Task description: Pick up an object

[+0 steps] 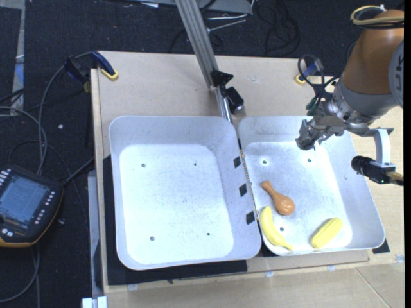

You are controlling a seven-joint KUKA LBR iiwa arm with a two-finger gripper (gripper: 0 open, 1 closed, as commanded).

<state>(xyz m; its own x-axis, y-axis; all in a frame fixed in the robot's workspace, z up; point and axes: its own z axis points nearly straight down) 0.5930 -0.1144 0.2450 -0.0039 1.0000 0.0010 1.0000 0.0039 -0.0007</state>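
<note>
Nearest to us, along the front wall of the right bin [359, 191], we see three small things lying on the white floor. A banana [273, 230] curves along the front left corner, close against the wall that meets the left bin [173, 191]. Just beside it, toward the front right, lies a stubby yellow piece [326, 232], tilted on a diagonal and apart from the banana. A little farther back sits an orange, drumstick-shaped toy [279, 199], its round end near the banana's top and its thin handle pointing back and left; we cannot say whether the two touch.

Farther back in the same bin, the gripper [307, 140] hangs over the rear part of the floor, well apart from all three things. It is dark and seen from above, so we cannot tell how it stands, and we see nothing in it. Behind it rises the grey wrist with its orange band [376, 50], reaching in from the right.

Beyond the bins, a slanted metal rail [202, 43] crosses the wooden bench [160, 88], with clamps at the far corners.
</note>
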